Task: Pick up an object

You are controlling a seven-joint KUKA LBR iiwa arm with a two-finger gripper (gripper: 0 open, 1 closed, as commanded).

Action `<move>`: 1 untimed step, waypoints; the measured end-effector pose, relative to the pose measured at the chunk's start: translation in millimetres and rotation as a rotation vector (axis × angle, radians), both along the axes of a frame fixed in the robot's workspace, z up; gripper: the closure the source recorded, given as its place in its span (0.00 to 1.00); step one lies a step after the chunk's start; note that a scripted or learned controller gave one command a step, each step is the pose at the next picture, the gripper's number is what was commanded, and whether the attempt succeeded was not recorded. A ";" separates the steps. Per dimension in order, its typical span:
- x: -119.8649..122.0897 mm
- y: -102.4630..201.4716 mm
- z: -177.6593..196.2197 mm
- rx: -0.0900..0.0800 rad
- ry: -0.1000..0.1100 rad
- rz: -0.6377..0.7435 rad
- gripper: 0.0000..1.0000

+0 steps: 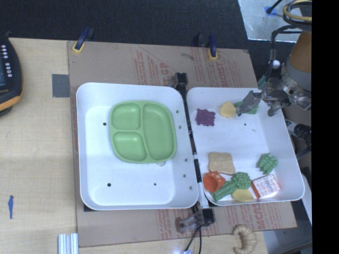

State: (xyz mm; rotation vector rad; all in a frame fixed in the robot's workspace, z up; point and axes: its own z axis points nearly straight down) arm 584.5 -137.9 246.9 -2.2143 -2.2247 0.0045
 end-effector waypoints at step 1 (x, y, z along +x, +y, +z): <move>-41.5 31.7 -84.1 0.003 0.010 0.000 0.00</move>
